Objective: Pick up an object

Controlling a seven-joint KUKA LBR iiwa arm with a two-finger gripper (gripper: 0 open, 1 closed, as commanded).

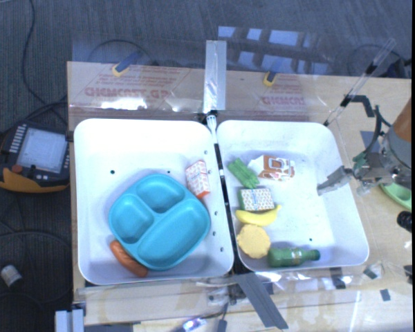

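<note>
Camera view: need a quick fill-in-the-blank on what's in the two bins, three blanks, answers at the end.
1. The blue divided plate lies in the ____ bin.
2. The green bottle lies on its side near the ____ edge of the right bin.
3. The banana lies just below the checkered ____ block.

Missing words: left; front; green

lab | teach pendant (29, 156) on grey carpet | loose cables (14, 5) | taped bench (159, 88)
</note>
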